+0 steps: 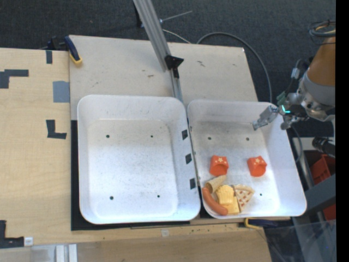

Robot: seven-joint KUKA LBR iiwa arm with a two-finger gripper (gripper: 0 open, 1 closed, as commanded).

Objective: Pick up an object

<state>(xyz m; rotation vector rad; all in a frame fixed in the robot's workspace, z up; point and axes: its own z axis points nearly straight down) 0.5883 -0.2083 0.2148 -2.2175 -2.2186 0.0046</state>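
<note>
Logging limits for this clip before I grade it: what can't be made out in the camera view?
- Claw: small and blurred over the right bin's far right corner; open or shut can't be told.
- Arm: cut off by the right edge.
- Food pile: pieces overlap; the lower ones are partly hidden.
- Two orange blocks: too small to identify.

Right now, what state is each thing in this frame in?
gripper: open, above the right bin's far right edge, holding nothing
left red block: resting in the right bin
right red block: resting in the right bin, apart
toy food pile: clustered at the near wall
left bin: sits beside the right bin
</note>
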